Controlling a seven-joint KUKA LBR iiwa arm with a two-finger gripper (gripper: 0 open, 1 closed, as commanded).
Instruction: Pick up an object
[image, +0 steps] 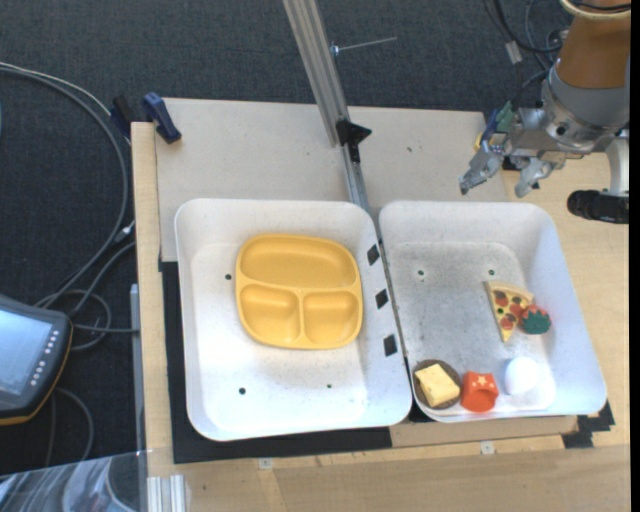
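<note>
Grey jaws of the gripper (503, 178) spread wide, holding nothing, above the right bin's (560, 250) far rim.

Two shallow white bins on a pale wooden surface (250, 140). Left bin (200, 400): a yellow three-compartment plastic plate (298, 290). Right bin (440, 300): a toy pizza slice (507, 307) touching a small green toy (538, 322), plus a yellow cheese-like block (435, 384), an orange-red toy (479, 391) and a white ball (523, 378) along the near wall. The two-finger hand (505, 178) hangs open above the right bin's far rim, fingers apart and holding nothing.
</note>
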